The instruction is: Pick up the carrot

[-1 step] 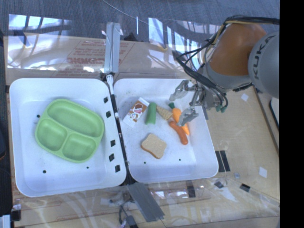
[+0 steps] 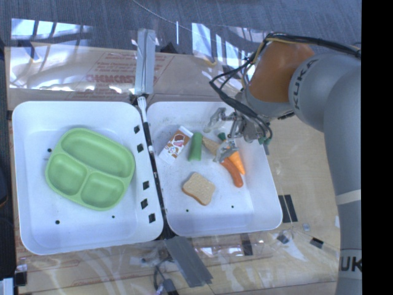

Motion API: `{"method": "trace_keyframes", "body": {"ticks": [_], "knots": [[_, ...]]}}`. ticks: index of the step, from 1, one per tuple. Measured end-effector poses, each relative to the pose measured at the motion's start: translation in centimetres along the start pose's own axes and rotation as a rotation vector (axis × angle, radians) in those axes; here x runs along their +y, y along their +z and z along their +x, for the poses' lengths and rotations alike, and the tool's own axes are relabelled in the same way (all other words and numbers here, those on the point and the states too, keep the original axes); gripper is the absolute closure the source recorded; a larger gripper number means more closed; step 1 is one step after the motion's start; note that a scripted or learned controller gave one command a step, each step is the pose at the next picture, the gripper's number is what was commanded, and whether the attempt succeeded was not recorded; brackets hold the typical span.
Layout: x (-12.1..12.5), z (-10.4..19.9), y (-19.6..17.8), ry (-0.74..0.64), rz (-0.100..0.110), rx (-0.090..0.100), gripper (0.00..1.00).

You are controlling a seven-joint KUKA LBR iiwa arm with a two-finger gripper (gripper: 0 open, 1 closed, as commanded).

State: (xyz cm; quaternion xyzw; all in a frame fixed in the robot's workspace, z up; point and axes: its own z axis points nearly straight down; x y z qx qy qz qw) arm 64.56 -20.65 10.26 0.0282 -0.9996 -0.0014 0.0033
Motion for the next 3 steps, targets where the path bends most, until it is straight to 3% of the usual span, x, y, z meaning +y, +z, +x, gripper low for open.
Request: {"method": "trace_keyframes", "body": {"ticks": [1, 2, 3], "knots": [[0.0, -0.6, -2.0, -0.007, 0.007, -0.018, 1.00], [0.7, 3.3, 0.9, -0.755, 0.005, -0.006, 1.00], [10.8, -1.9, -6.2, -1.016, 0.009, -0.012, 1.00]]}}
